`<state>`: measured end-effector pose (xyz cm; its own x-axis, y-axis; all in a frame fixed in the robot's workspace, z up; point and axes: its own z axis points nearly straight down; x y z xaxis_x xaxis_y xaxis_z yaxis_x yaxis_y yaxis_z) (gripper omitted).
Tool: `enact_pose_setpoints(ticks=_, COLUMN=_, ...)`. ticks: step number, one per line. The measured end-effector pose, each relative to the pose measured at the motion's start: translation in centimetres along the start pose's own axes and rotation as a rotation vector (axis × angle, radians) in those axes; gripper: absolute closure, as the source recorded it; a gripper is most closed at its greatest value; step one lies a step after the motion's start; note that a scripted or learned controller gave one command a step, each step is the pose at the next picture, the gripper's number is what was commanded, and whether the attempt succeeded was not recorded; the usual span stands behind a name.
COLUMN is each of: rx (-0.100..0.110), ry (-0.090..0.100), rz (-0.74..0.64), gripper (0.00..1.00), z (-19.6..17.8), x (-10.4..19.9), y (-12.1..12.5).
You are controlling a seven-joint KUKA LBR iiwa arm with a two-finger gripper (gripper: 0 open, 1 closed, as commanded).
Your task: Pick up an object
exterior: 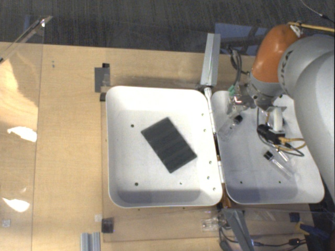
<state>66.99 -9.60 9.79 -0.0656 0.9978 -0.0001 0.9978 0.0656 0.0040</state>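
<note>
Overhead slanted view of the counter (63, 140), read from left to right. The pale wooden surface carries glare patches near its left edge. A small dark block (104, 77) is fixed just outside the far-left corner of the left bin (112, 140).

The left bin is a shallow white tray with rounded corners. It holds one item, a flat dark grey slab (168, 144). The slab is rectangular and lies near the bin's centre, turned at a diagonal to the walls and touching none of them.

A grey metal post (211, 59) stands at the far edge, above the seam where the two bins meet.

The right bin (246, 163) lies just beside the left one. The grey arm (309, 88), with its orange band (273, 48), reaches over this bin from the right edge. The pincer (241, 99) sits over the bin's far-left corner; whether it is released or clenched cannot be told, and nothing is seen grasped in it.

Two small items rest on the right bin's floor. One small clear-and-black piece (236, 120) lies just in front of the pincer. A second, longer clear-and-black piece (276, 159) lies toward the bin's right side. Their exact nature is too small to tell.
</note>
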Motion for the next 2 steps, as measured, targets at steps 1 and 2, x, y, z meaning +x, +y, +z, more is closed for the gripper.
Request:
enact_pose_setpoints(ticks=1, rx=-0.007, ry=-0.002, rz=-0.081, gripper=1.0, z=-21.5, x=1.7, y=-3.8)
enact_pose_setpoints(ticks=2, rx=0.0, ry=-0.002, rz=-0.013, gripper=1.0, z=-15.8, x=-0.8, y=-3.2)
